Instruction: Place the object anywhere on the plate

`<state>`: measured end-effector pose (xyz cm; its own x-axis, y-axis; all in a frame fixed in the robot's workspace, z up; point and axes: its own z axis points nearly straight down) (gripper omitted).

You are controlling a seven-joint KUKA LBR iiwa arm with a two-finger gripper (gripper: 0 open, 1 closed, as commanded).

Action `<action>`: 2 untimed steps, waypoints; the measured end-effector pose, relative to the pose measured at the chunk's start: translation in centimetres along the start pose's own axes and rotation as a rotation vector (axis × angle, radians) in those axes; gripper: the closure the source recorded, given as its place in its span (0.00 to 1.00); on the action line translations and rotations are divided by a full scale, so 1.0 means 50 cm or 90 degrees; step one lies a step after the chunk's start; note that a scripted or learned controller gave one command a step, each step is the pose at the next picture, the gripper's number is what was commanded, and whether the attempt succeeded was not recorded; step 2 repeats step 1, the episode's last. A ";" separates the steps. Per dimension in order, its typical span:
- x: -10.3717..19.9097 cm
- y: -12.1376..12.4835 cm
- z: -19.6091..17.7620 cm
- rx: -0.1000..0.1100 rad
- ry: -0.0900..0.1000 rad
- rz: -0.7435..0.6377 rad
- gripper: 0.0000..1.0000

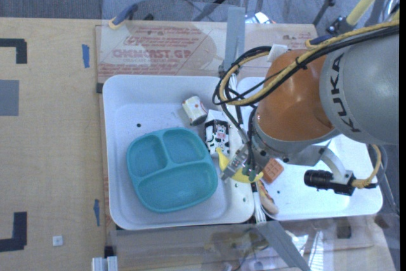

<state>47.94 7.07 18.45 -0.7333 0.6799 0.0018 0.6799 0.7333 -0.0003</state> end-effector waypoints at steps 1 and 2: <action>-0.001 -0.001 0.000 0.000 0.000 0.001 0.00; -0.001 -0.001 0.000 0.000 0.000 0.001 0.00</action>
